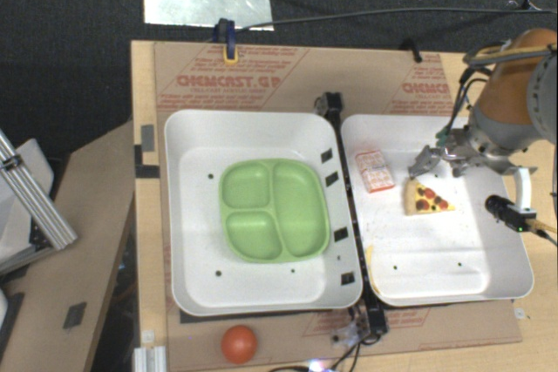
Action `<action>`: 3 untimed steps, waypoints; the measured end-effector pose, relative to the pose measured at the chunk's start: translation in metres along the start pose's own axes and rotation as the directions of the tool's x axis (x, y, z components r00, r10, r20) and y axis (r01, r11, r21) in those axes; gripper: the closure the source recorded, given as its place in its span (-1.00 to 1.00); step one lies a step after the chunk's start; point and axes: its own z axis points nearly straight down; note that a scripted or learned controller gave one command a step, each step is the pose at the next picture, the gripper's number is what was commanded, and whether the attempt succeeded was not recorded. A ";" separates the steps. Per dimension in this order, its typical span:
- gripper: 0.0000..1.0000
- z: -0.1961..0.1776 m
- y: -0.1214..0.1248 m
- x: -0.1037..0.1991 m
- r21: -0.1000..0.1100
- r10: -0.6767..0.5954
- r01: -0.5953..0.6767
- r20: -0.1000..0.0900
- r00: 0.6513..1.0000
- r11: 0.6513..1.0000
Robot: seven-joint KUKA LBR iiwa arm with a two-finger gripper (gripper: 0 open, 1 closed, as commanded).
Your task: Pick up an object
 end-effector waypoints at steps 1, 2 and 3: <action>-1.00 0.029 0.001 0.000 -0.001 0.000 0.000 0.000 1.000 1.000; 1.00 0.017 0.002 0.000 -0.006 -0.001 0.001 0.001 1.000 1.000; 1.00 -0.043 0.006 -0.009 -0.008 0.001 -0.001 0.002 1.000 1.000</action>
